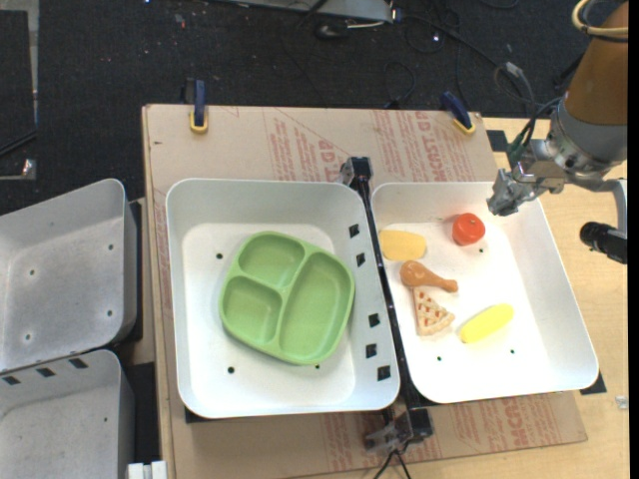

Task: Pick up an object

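The right bin holds several toy foods: a red tomato, a pale yellow piece, an orange drumstick, a pizza slice and a yellow lemon-like piece. My gripper hangs over the bin's far right corner, just right of and above the tomato, apart from it. Nothing shows between its fingers.
The left bin bears a green divided plate. Black clips join the bins along the middle seam. Blue and yellow clamps hold the cardboard base at the back. White trays lie off to the left.
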`<state>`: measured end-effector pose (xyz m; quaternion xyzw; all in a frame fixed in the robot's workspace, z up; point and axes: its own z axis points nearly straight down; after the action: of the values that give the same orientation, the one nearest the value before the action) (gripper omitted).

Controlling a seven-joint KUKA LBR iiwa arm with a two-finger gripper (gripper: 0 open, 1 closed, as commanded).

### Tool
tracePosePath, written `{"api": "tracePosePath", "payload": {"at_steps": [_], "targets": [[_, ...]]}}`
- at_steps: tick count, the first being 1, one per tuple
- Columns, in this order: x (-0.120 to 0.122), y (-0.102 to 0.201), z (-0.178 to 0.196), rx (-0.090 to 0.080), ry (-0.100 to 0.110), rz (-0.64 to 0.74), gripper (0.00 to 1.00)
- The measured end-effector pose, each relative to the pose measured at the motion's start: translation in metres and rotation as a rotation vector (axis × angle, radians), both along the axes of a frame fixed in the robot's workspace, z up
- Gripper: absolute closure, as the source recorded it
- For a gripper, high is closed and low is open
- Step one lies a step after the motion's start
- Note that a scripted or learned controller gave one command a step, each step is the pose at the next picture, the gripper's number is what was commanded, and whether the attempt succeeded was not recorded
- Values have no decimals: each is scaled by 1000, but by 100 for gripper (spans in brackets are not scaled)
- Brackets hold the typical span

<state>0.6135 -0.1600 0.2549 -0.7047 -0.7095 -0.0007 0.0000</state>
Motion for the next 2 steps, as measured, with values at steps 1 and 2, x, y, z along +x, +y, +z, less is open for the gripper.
{"api": "tracePosePath", "payload": {"at_steps": [1, 2], "targets": [[14, 56, 2, -2, -1, 0, 100], [19, 118, 2, -1, 1, 0, 100]]}}
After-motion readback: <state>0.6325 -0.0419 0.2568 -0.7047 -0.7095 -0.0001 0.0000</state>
